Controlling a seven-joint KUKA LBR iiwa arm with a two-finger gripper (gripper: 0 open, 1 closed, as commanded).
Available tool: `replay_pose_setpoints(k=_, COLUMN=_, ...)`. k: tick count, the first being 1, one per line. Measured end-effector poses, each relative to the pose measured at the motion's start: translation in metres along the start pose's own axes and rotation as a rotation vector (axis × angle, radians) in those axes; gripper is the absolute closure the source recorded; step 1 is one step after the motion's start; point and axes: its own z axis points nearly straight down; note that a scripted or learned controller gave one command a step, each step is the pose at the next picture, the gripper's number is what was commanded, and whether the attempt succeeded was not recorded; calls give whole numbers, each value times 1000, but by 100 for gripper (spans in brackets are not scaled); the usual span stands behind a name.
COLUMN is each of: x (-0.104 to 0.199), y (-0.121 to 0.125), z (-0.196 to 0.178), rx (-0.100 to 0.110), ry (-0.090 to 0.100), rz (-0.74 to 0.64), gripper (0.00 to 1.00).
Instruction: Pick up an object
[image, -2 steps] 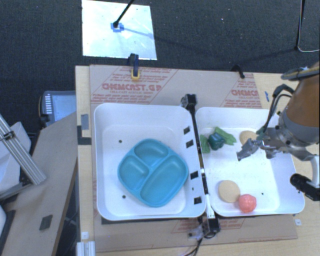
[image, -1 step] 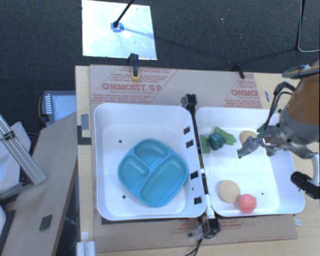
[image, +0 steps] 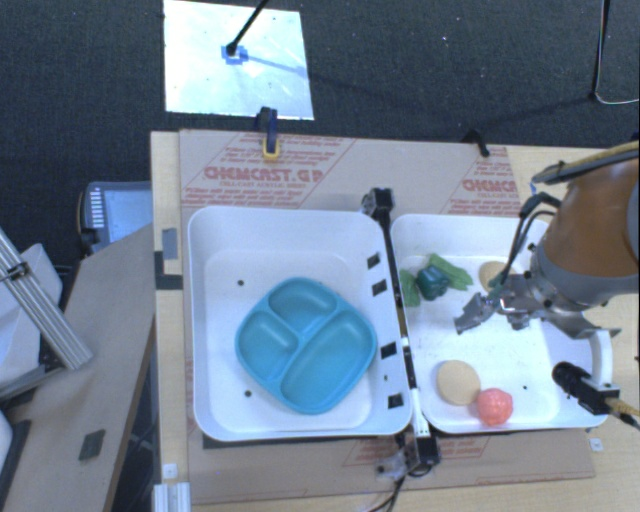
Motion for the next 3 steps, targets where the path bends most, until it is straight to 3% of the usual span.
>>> replay_pose_setpoints(k=2, x=2, y=9, z=107, rx=-4, ry=0, rz=2, gripper=0)
replay_pose_setpoints(k=3, x=2, y=10, z=95, rx=-8, ry=-1, rz=0, gripper=100)
